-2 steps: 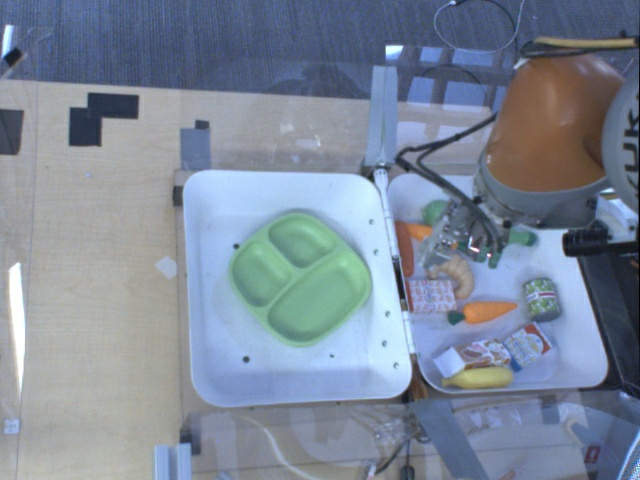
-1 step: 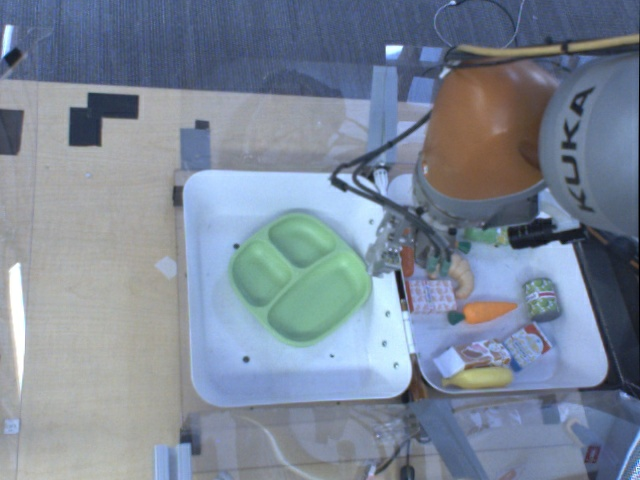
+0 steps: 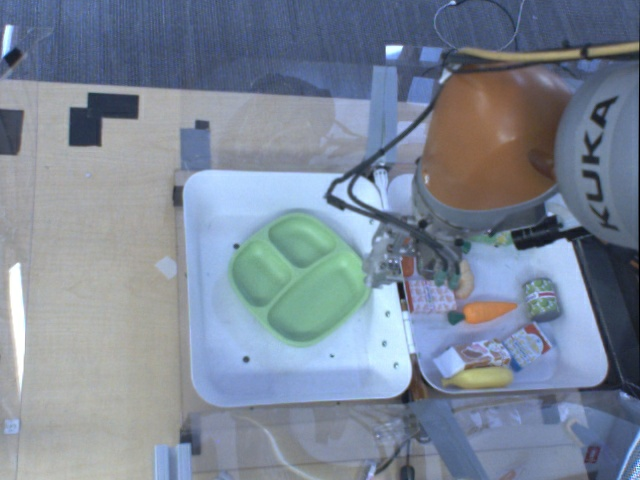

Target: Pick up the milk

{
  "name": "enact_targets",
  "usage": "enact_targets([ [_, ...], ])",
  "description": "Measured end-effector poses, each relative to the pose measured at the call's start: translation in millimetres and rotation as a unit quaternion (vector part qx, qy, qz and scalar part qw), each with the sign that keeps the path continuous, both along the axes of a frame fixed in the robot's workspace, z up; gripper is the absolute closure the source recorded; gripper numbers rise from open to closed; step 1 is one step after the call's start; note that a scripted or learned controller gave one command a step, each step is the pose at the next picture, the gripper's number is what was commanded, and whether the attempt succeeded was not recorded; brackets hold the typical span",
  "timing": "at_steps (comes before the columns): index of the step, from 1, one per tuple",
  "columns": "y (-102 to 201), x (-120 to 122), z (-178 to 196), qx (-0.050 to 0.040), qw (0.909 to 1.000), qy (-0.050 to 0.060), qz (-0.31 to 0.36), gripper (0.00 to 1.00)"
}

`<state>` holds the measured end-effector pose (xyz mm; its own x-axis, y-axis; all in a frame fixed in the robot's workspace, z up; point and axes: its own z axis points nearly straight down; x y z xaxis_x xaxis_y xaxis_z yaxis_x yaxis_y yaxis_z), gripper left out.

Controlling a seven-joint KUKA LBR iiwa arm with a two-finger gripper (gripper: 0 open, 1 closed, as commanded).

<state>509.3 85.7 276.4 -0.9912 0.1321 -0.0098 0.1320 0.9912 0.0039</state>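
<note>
At right bin's [image 3: 592, 368] front, milk [image 3: 505, 349] lies flat: light, crushable carton w/ slick sides; grab across narrow width. Gripper [image 3: 415, 260] state: can't tell.

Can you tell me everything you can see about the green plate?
The green plate is pale green and looks like smooth plastic. It has rounded corners and three sunken sections: two small ones at the top and one bigger one below. It lies flat, turned at an angle, near the middle of the left white bin. Its sections hold nothing. The gripper hangs just over its right edge; I cannot tell if they touch.
</note>
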Motion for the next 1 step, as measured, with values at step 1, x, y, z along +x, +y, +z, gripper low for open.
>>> enact_targets([
  [1,25.0,-20.7,-8.5,-0.0006,0.9989,0.002,0.047,1.00],
])
